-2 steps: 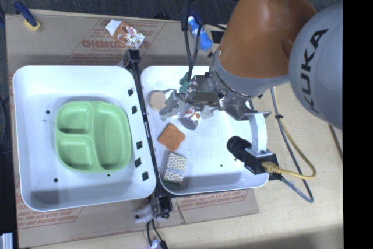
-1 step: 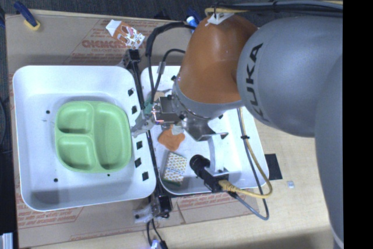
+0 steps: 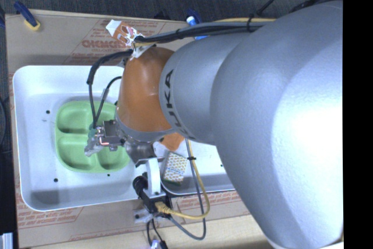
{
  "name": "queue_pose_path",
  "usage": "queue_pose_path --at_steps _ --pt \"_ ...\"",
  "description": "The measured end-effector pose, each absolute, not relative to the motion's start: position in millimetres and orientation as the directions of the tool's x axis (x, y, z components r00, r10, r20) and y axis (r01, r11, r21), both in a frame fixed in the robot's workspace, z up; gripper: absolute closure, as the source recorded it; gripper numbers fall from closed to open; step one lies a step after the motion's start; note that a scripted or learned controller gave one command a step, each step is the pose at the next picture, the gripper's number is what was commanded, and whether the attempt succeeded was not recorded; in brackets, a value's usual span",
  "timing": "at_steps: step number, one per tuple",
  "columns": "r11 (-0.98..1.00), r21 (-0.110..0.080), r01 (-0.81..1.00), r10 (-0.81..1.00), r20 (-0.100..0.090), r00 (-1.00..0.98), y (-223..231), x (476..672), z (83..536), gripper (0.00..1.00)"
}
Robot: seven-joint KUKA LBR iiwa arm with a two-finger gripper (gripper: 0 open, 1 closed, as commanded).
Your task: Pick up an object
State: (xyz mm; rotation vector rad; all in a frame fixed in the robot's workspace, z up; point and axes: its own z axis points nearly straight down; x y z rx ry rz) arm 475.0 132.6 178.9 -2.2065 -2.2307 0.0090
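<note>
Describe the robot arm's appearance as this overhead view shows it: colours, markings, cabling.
The arm is a bulky, rounded, light grey body with dark lettering near its orange band. Black cables run along its upper side and loop down toward the wrist. A yellow cable and black wires hang beside a white bracket. The gripper looks metallic and small.

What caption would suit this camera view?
Grey arm reaching over a white bin, its gripper above a green divided tray.

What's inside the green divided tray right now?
The green divided tray sits in the left white bin. Its visible compartments look bare. The gripper and arm cover its right side, so anything there is hidden.
</note>
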Motion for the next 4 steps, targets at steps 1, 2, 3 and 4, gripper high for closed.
queue_pose_path --at_steps 1,2,3,4 --pt "0.011 -0.004 1.000 1.000 -0.002 -0.011 205.0 475.0 147.8 0.00" --pt "0.008 -0.006 1.000 1.000 -0.002 -0.008 216.8 475.2 91.0 0.00" --pt "0.016 -0.010 1.000 1.000 -0.002 -0.016 218.2 474.2 100.2 1.00" --pt "0.014 -0.008 1.000 1.000 -0.004 -0.014 216.9 475.0 100.9 0.00"
